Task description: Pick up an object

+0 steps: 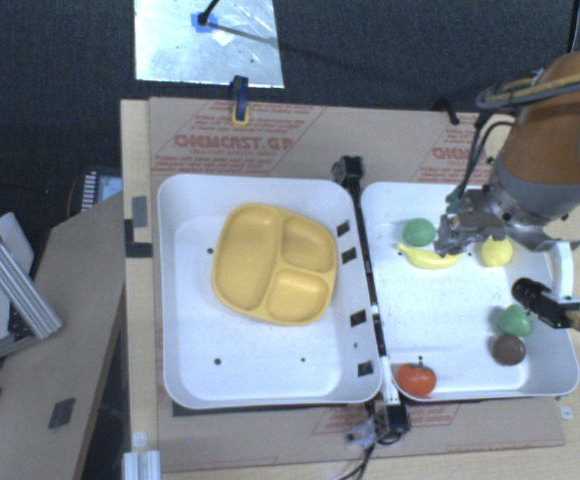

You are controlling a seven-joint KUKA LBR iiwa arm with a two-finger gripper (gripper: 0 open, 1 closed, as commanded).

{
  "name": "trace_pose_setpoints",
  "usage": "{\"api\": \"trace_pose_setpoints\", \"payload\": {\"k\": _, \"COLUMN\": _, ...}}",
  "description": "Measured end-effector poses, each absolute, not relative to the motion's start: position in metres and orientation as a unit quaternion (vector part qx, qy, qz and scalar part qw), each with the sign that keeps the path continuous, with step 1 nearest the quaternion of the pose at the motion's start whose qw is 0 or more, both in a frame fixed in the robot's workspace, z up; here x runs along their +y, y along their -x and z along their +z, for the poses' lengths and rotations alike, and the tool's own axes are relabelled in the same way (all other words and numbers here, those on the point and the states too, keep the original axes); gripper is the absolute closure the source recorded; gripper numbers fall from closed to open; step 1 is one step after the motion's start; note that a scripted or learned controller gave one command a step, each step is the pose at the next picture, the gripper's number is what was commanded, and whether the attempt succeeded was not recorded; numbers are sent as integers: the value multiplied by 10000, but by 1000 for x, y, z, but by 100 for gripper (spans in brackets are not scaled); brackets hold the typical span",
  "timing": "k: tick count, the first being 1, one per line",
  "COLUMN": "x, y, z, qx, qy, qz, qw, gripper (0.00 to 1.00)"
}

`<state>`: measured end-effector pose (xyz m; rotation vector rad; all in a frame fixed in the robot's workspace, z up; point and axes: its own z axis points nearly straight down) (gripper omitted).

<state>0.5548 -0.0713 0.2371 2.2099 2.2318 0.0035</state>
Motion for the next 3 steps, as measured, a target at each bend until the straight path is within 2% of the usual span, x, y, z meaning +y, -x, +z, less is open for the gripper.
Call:
{"api": "trace_pose_setpoints", "payload": {"k": 1, "x": -16, "y": -571, "z": 231, "qx": 7106, "qy": -7036, "qz": 12, "qw": 5, "gripper": 100}}
{"api": "trace_pose_setpoints", "payload": {"k": 3, "x": 91, "y": -570, "z": 223, "qx": 7108, "qy": -7034, "qz": 13, "qw": -1, "gripper": 100}}
